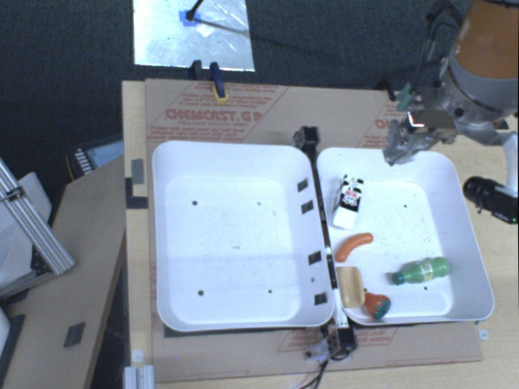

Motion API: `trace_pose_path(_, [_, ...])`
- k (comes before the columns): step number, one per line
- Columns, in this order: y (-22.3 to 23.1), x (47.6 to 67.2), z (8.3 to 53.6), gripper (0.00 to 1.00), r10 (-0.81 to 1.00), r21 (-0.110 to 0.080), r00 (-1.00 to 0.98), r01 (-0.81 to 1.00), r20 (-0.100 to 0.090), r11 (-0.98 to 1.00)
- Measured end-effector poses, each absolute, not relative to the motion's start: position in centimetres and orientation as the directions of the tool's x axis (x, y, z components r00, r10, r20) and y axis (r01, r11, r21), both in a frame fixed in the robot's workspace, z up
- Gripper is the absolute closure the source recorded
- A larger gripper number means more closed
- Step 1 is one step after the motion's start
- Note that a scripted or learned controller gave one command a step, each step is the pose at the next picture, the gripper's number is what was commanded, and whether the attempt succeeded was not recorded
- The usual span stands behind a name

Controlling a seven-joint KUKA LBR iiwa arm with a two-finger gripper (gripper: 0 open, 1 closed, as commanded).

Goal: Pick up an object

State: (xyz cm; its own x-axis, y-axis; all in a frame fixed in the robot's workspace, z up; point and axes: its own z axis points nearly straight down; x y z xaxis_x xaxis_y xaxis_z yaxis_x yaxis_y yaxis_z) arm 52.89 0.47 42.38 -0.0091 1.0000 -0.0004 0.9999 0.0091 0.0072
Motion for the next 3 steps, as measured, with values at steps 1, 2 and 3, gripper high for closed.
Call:
trace_pose_path(1, [0.5,53.0,43.5,1.0,1.0,0.01,-0.014,1.0,-0.001,0.014])
trace_pose_path(2, [1.4,55.8,49.0,1.0,1.0,0.009,-0.005,1.0,0.0,0.005])
trace_pose_path(3, [-5.6,59.0,53.8,1.0,1.0,0.01,0.004,1.0,-0.003,-0.004])
